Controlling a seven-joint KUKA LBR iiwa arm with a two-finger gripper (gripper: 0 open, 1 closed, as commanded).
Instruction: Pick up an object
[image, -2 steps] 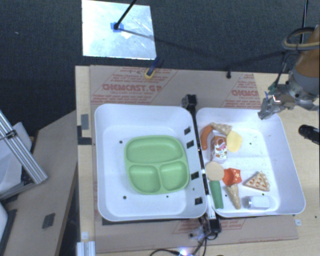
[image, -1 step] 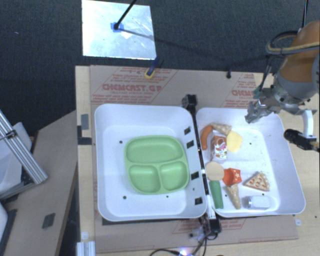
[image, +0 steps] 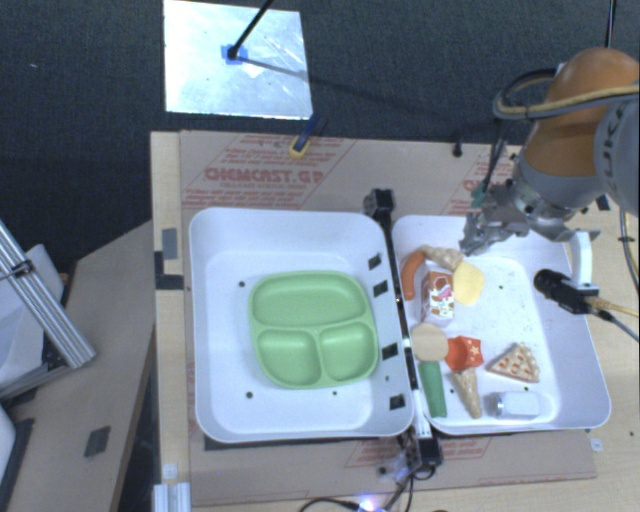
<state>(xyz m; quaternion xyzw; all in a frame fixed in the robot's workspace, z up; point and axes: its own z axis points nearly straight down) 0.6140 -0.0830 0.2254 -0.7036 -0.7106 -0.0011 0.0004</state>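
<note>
Object: none was lifted yet; toy foods (image: 455, 300) lay in your right bin (image: 580, 400). Your hand (image: 482, 236) hovered over its far edge, grip state indiscernible; grasping remained.

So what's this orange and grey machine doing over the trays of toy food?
A robot arm reaches in from the right, and its end effector hangs over the far end of the right bin, close to a yellow piece among the toy food. That bin also holds a pizza slice, a green stick and other bits. Nothing looks lifted yet. The left bin holds a green divided plate.
</note>
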